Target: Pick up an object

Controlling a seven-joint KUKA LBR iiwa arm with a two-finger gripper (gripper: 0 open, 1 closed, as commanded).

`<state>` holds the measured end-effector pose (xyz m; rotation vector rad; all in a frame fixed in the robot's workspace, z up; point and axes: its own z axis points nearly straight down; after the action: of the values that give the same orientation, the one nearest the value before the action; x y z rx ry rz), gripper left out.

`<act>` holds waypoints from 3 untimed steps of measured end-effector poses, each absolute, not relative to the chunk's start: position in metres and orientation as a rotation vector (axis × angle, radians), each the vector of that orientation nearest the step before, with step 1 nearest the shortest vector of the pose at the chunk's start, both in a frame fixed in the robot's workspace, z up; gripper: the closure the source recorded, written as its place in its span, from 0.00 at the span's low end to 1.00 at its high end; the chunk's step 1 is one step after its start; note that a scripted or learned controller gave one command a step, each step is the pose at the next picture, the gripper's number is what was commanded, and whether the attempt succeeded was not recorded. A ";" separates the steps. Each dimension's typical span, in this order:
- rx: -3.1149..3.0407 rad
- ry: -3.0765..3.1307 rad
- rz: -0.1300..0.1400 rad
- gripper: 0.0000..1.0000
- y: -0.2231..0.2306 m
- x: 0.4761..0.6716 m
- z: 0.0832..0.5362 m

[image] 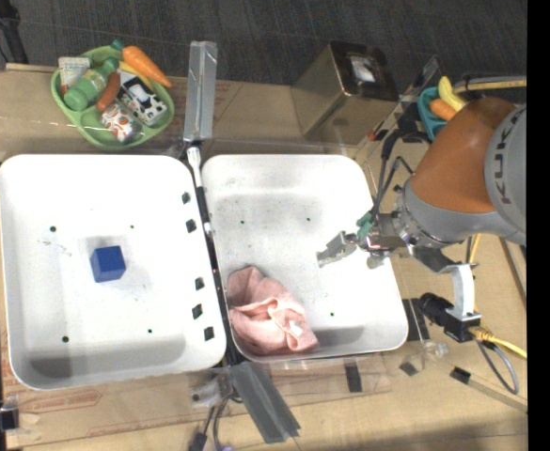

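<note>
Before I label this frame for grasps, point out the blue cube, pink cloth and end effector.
blue cube (108, 263), camera view, top face.
pink cloth (267, 313), camera view, bunched middle.
end effector (332, 250), camera view, between fingertips.

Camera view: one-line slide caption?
Arm's gripper hovers over right bin near pink cloth; blue block sits in left bin.

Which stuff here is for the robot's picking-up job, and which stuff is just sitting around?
For the job:
gripper, over the right bin
pink cloth in the right bin
blue cube in the left bin

Just lying about:
green bowl of toy food behind the bins
brown box behind the right bin
</note>
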<state>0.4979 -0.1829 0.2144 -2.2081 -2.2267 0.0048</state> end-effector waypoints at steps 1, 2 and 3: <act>-2.198 -2.235 0.008 0.00 -0.122 0.534 0.119; -2.233 -2.203 0.005 0.00 -0.114 0.530 0.129; -2.080 -2.349 0.003 0.00 -0.100 0.502 0.091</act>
<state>0.5022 -0.1004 0.0908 -2.0795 -2.3485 0.0030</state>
